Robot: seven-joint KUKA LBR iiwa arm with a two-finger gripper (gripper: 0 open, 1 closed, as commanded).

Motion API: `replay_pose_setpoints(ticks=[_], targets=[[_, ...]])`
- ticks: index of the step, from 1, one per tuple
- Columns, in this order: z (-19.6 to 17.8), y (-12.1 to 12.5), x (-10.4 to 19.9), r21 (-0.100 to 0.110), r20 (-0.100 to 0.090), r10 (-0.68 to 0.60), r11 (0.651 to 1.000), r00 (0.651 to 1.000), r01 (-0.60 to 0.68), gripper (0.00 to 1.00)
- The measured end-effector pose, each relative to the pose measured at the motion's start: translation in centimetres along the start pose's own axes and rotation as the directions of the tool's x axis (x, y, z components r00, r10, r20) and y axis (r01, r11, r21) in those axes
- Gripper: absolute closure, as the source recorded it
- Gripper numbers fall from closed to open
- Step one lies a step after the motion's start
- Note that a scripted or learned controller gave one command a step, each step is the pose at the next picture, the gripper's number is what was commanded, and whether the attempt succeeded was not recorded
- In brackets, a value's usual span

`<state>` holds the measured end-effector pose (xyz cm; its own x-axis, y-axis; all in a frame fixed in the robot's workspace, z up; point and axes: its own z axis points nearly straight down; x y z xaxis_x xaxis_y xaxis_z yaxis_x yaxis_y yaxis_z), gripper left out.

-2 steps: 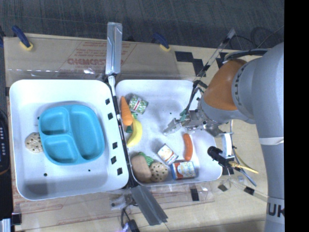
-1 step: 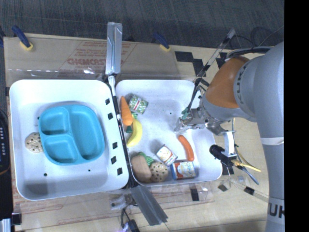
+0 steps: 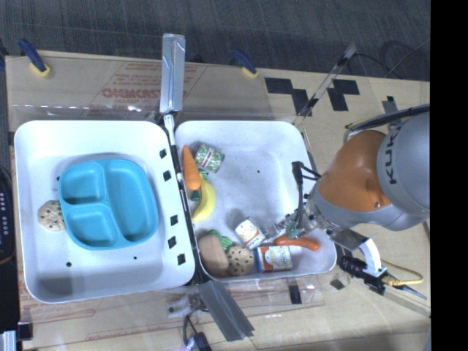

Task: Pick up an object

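I'm looking at the arm point(image 3: 380, 178) first: the grey-and-orange bulk fills the right side, wrist bent down over the right bin's point(image 3: 256, 141) near-right corner. The left bin point(image 3: 29, 196) holds a blue divided tray point(image 3: 108, 201) with a cookie point(image 3: 50, 215) tucked against its left edge. The right bin has the clutter: a carrot point(image 3: 190, 169) lying along the divider wall, a banana point(image 3: 205, 202) just below it, a small green-patterned pack point(image 3: 209, 157) beside the carrot's top, then a cluster along the near wall: a brownish potato-like lump point(image 3: 213, 248), a second cookie point(image 3: 239, 259), a small white carton point(image 3: 250, 233), a labelled bottle point(image 3: 274, 258) lying on its side, and an orange-red piece point(image 3: 302, 243) just above the bottle. The gripper point(image 3: 296, 227) sits low at the right end of that cluster, at or just above the orange-red piece. I judge that piece the likely target: its long axis runs roughly left-right, almost directly under the tool, with the bottle touching or nearly touching below it, so there's a risk of catching both. I cannot tell the tool's state, since the wrist body and dark cabling cover the tip. I also can't make out contact with the piece, or what the green bit beside the tip is.
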<state>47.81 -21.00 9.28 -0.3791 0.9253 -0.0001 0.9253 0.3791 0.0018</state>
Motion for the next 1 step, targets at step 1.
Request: replay_pose_setpoints(ticks=[1], targets=[[-2.97, 1.93, 1.25, 0.002, 0.000, 0.128, 0.992, 0.992, -0.128, 1.00]])
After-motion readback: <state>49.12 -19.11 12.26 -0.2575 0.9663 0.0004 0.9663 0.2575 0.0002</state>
